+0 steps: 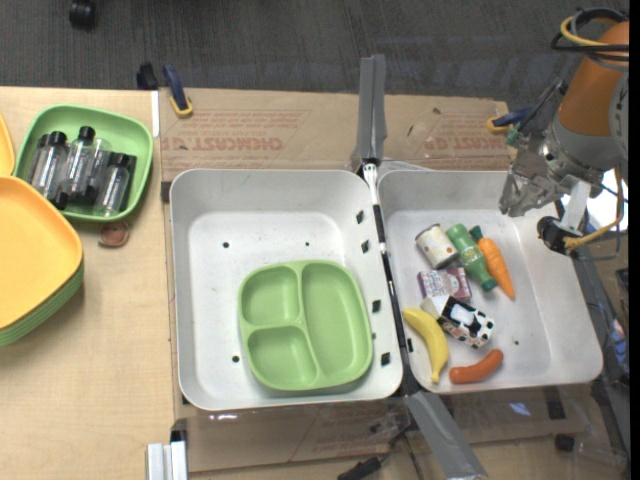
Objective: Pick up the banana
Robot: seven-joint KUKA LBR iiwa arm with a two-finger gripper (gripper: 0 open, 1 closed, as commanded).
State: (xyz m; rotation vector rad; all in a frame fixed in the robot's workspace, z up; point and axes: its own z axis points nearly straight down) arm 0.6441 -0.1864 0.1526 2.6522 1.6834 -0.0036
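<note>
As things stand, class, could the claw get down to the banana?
Probably yes. The banana lies uncovered at the near left of the right bin, with only the toy cow and sausage close beside it. The claw hangs over the bin's far side.

2 white bins (190, 268), 1 green tray (300, 323), 1 banana (428, 336), 1 carrot (497, 265), 1 sausage (475, 368).

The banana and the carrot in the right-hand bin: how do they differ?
The banana is yellow and curved; the carrot is orange, straight and tapered, with a green top. The banana lies at the bin's near-left edge, close to the divider; the carrot lies farther back, against a green bottle. The carrot sits closer to the tool than the banana does. Both are long toy-like foods lying flat in the same white bin.
</note>
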